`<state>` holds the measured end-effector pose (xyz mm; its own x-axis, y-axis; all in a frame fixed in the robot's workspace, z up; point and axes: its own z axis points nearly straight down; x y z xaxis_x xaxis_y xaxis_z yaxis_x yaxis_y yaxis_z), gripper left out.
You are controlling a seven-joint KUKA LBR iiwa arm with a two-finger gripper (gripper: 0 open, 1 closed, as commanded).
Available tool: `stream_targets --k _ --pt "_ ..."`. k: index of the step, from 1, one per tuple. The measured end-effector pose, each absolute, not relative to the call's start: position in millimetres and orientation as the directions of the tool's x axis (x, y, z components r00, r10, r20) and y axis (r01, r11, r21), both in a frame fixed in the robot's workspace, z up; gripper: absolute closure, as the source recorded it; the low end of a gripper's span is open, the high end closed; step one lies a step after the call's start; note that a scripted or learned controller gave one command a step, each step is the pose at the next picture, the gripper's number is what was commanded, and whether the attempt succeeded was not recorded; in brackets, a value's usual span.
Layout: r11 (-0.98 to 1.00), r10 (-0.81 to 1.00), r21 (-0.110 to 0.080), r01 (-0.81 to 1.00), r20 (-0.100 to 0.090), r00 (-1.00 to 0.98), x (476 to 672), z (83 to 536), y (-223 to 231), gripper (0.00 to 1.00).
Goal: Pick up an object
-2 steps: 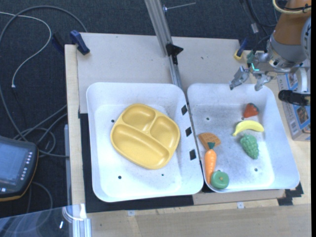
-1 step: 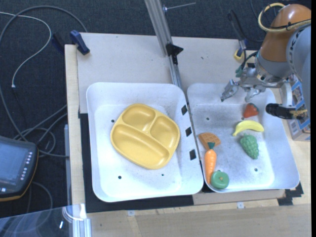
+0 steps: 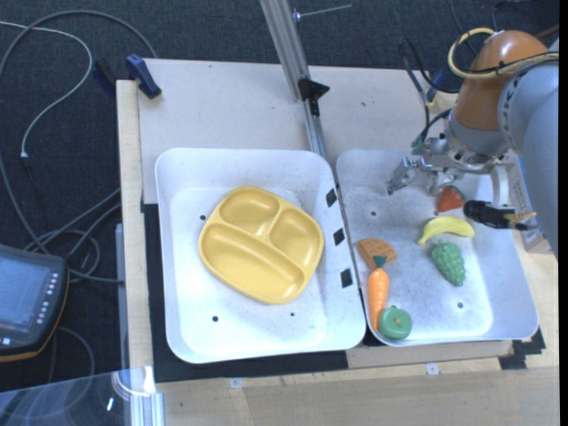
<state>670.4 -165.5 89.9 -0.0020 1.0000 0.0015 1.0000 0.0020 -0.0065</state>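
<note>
Item 1. Gripper (image 3: 437, 169): at the far edge of the right bin (image 3: 497, 322), low over the floor, hung from the grey arm (image 3: 532, 105) with its orange band. Metal parts splay to the left; whether it is open or closed cannot be told, and nothing is visibly held.

Item 2. Red-orange piece (image 3: 450, 199): just beside the gripper, towards the near side, small and rounded, possibly a toy tomato or strawberry. The closest candidate. Judged light, hard and smooth, so liable to squirt out of a pinch; best taken across its widest part.

Item 3. Banana (image 3: 446, 228): yellow, curved, lying flat just nearer than the red piece. Judged light, stiff plastic; take across the narrow middle of the curve.

Item 4. Green bumpy piece (image 3: 448, 263): touching or nearly touching the banana's near side. Textured surface should grip better than the smooth toys.

Item 5. Orange-brown wedge (image 3: 376, 251): near the bin's left wall, flat and low, hard to get under.

Item 6. Carrot (image 3: 378, 296): below the wedge, lengthwise; grip across the shaft.

Item 7. Green apple (image 3: 395, 323): at the near-left corner, touching the carrot's tip; round, crowded by the wall.

Item 8. Left bin (image 3: 177, 327): bears one yellow divided plate (image 3: 260, 243), well apart from the gripper.
</note>
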Motion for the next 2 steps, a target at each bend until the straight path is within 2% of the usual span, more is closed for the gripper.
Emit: stream_targets --k 1,2 --pt "0.003 1.000 0.001 1.000 -0.001 -0.003 672.9 105.5 -165.7 1.00" --pt "0.001 1.000 0.009 1.000 -0.002 -0.001 676.6 170.7 -170.1 1.00"
